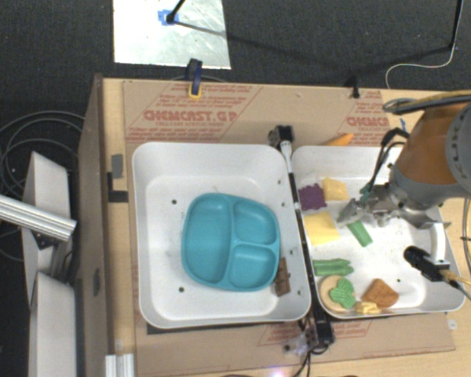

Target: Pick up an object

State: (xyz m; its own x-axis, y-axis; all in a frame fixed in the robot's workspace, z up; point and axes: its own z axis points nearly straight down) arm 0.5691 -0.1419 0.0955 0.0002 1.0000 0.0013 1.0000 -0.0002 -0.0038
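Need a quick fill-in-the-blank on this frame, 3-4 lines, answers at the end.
1. The blue divided plate lies in the ______ bin.
2. The plate has ______ compartments.
3. The gripper is over the ______ bin, just above a green block.
4. The purple piece sits right beside the wall that ______ the two bins.

Missing words: left; three; right; divides

The gripper (pixel 359 214) hangs over a green block (pixel 360 233) in the right bin (pixel 447 309).
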